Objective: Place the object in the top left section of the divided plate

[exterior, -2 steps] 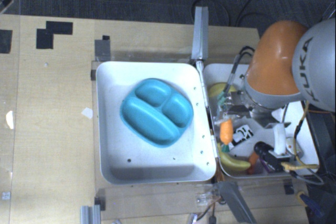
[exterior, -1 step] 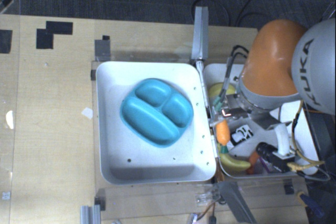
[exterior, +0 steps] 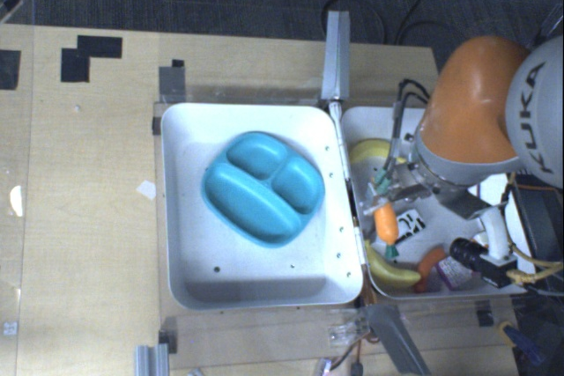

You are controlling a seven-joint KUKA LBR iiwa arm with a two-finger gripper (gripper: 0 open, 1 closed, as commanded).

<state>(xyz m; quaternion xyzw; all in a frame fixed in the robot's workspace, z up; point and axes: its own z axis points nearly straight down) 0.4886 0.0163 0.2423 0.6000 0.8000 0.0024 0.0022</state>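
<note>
Arm (exterior: pixel 480 106) covers much of the right bin (exterior: pixel 352 123); its bulk hides the bin's far and middle parts. Gripper (exterior: pixel 385 200) sits low over the bin's left side, just above a carrot (exterior: pixel 385 224); cannot tell how the gripper stands or whether it has hold of anything. Carrot lies in the right bin, touching or just under the gripper. Banana (exterior: pixel 392 271) at the near edge, a yellow thing (exterior: pixel 368 152) farther back, partly hidden. Blue divided plate (exterior: pixel 263 187) sits in the left bin (exterior: pixel 189 216), nothing on it. Bench (exterior: pixel 79 216) around both.
</note>
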